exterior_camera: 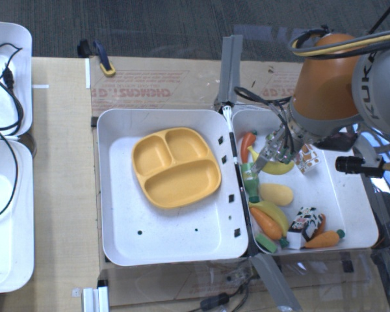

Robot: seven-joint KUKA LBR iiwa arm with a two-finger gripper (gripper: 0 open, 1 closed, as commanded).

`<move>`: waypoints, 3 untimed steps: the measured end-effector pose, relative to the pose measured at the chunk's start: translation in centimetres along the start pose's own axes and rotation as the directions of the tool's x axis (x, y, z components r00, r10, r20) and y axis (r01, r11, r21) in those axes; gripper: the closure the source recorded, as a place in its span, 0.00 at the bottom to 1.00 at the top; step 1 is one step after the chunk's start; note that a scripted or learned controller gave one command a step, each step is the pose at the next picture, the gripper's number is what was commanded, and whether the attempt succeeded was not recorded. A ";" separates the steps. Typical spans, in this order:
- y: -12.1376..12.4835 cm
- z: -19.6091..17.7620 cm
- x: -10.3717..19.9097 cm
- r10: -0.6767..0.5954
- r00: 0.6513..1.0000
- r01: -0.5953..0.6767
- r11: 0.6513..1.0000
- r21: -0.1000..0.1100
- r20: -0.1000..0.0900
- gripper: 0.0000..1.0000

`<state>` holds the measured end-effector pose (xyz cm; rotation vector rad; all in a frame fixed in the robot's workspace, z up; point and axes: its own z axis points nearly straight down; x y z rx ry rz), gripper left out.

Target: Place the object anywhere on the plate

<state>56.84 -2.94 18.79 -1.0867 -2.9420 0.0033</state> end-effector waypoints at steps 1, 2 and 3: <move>-1.4 -8.6 5.3 -0.239 0.971 0.239 0.971 -0.002 0.003 1.00; 0.7 -15.5 5.8 -0.242 0.970 0.242 0.970 -0.001 0.004 1.00; 7.9 -13.0 4.1 -0.369 0.930 0.369 0.930 -0.001 0.003 1.00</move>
